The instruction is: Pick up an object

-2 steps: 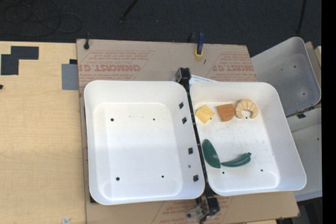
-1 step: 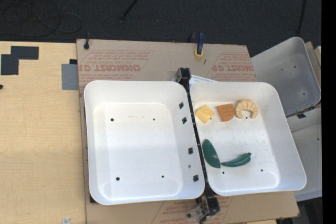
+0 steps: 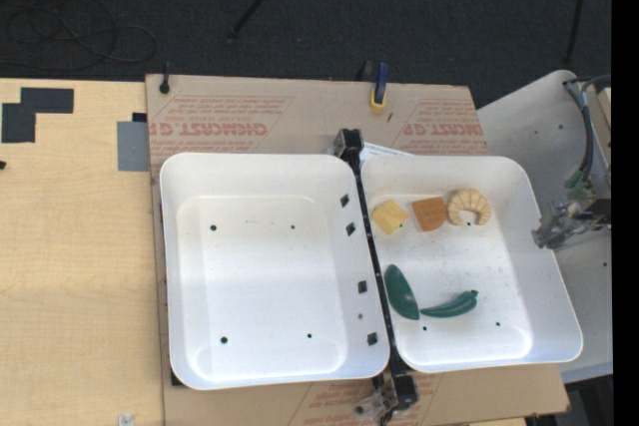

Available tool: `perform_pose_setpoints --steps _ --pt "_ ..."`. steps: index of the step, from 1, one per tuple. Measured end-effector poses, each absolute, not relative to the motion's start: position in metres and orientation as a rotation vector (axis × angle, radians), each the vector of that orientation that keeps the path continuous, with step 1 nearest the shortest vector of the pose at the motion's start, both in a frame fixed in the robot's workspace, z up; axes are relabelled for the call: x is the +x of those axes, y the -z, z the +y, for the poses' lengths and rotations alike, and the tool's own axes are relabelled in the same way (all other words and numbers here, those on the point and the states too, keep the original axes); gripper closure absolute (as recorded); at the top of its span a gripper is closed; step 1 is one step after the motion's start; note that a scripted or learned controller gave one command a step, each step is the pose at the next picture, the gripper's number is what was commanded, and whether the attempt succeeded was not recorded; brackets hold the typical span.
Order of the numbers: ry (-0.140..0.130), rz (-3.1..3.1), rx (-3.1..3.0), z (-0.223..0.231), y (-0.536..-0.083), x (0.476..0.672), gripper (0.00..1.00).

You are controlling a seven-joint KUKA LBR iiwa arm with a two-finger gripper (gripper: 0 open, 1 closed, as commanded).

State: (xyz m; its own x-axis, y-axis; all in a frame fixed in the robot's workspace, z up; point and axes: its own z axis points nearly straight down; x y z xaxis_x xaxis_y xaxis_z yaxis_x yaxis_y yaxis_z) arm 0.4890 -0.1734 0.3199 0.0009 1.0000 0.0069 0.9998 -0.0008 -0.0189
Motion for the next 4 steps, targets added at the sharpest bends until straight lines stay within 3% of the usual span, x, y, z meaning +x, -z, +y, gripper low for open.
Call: perform_pose_setpoints --steps 1,2,3,4 --pt "0.014 -2.238 -2.225 -0.14 -0.501 0.522 1.0" --pt "0.001 -2.225 -2.22 -0.112 -0.54 0.504 1.0" --pt "-0.004 -2.218 -2.228 -0.211 -0.537 0.564 1.0" --pt "0.0 -2.228 -2.21 -0.122 -0.538 0.53 1.0"
